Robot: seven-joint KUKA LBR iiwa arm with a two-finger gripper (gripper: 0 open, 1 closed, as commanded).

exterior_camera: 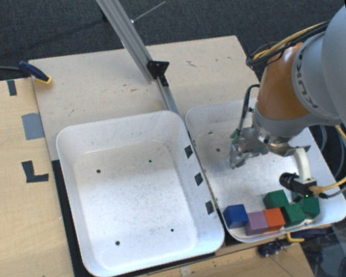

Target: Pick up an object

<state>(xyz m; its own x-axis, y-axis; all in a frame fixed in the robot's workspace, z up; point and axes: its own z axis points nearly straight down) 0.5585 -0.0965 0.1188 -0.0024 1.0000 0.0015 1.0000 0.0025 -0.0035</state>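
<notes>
My gripper (237,158) hangs over the middle of the right bin (214,127), pointing down, with nothing visible between its fingers. Along that bin's near edge lie several blocks: a blue block (235,215), a purple block (258,221), an orange block (274,217) and green blocks (290,207). The gripper is well apart from them, toward the bin's far-left part. The grey arm with its orange band (284,91) reaches in from the right and covers the bin's right side.
The left bin (81,144) sits beside the right one, with a shared rim between them. A slanted metal pole (132,39) crosses the bench at the back. Cables run at the right edge near the blocks.
</notes>
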